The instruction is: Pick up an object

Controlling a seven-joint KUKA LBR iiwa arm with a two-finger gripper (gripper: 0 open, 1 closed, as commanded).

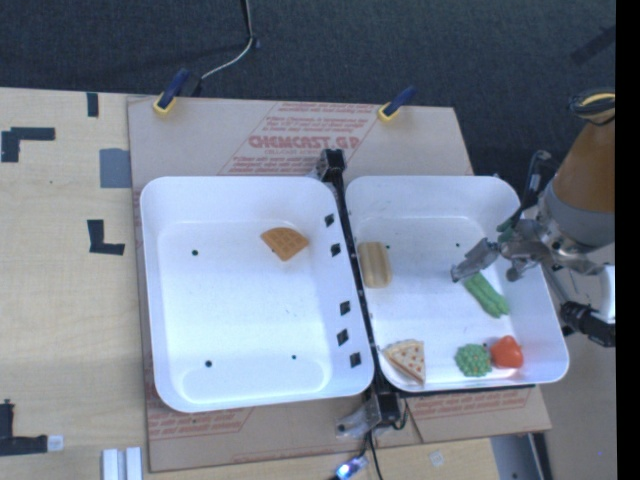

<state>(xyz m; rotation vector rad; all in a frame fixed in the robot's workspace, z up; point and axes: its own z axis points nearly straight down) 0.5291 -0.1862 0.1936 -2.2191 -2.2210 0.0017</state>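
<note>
**Inspector:** As your gripper [490, 260] hangs over the right-hand bin [430, 190], close to its far-right wall, you should note that I cannot tell its state from this angle. Nothing can be seen held in it, so I judge the pick not yet made.

**Operator:** What lies nearest to it?

**Inspector:** The green bean-like piece [487, 294], lying flat on the bin floor just below the gripper in this view. You are near it, though I cannot confirm contact. I take it for your likeliest target.

**Operator:** And further out?

**Inspector:** Toward the near-right corner you have a green broccoli-like piece [472, 359] and a red tomato-like piece [507, 352], side by side and touching or almost so. A wedge-shaped slice [407, 359] rests against the near wall by the divider. A tan bread roll [374, 264] lies at the left wall of the same bin, well apart from the gripper. The left-hand bin [160, 268] holds one orange waffle-like piece [285, 242].

**Operator:** What remains?

**Inspector:** In my judgement, everything: descend, close on an object, lift it off the desk [60, 298].
</note>
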